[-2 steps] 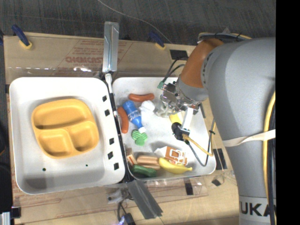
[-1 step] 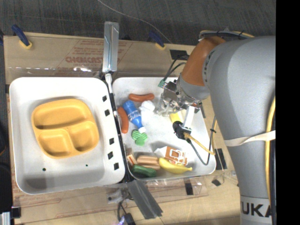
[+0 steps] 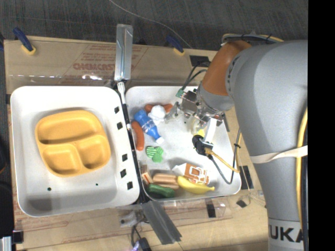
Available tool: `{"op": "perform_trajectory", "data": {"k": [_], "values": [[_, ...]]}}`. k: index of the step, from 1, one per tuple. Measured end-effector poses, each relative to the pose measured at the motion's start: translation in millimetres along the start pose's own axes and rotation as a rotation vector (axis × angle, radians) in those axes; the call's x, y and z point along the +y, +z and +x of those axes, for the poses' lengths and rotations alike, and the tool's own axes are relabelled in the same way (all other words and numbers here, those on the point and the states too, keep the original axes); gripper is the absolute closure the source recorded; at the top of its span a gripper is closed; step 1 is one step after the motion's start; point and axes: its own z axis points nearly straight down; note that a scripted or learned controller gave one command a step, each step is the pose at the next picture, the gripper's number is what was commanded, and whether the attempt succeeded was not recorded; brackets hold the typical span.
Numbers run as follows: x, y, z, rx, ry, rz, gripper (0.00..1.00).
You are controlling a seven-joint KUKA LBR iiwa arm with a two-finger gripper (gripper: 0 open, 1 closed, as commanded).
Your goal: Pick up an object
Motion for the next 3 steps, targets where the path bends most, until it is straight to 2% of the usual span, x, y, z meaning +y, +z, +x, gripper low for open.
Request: {"op": "perform_trajectory", "data": {"k": [1, 2, 3], "values": [[5, -92, 6, -0.002, -0.068, -0.014, 0.0], [5, 12, 65, -0.004, 0.0, -0.003, 0.0], [-35, -20, 65, -0.004, -0.228, -0.003, 0.0]]}}
